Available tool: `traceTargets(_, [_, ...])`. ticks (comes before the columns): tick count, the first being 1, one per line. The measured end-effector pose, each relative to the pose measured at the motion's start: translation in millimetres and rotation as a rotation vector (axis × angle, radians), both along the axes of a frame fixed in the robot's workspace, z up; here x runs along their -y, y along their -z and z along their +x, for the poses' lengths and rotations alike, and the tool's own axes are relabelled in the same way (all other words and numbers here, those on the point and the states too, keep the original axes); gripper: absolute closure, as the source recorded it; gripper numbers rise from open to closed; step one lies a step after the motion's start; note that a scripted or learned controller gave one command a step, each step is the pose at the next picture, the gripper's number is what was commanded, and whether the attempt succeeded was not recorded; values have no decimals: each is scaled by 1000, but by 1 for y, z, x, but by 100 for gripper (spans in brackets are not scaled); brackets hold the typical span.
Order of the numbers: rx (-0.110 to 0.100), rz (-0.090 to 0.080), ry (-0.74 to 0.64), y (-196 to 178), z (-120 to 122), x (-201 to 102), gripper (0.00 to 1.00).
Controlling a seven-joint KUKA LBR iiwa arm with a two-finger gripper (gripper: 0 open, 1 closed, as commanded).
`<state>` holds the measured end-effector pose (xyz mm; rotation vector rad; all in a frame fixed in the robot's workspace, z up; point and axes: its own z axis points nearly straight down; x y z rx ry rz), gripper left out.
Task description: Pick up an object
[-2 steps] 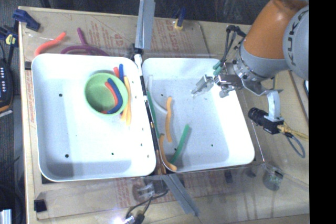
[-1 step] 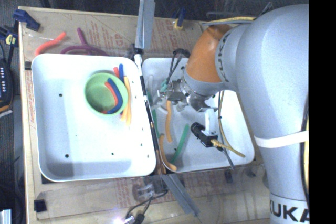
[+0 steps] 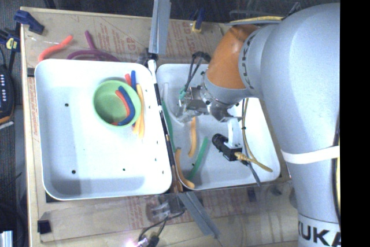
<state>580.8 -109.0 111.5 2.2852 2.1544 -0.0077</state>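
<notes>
1. The arm (image 3: 300, 84) reaches in from the right. Its gripper (image 3: 186, 108) is low in the right bin (image 3: 173, 75), close to that bin's left wall.
2. I cannot tell if the gripper is open or closed. I cannot see anything held in it.
3. An orange stick (image 3: 192, 133) lies on the bin floor just on the near side of the gripper. A green stick (image 3: 200, 160) lies beside it, a bit nearer.
4. Both sticks look flat on the floor, so I think nothing is picked up yet.
5. The left bin (image 3: 69, 142) holds a green bowl (image 3: 113, 104) with more colored sticks. It is well apart from the gripper.
6. I think the reach is done. The grab and the lift are left to do.
</notes>
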Motion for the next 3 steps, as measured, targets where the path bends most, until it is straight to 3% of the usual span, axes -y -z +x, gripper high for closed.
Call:
traceTargets(1, [0,-1,-2,0,0,0,0])
traceTargets(2, [-1,-2,-4,-10,0,0,100])
traceTargets(3, [-2,-2,-5,-10,0,0,0])
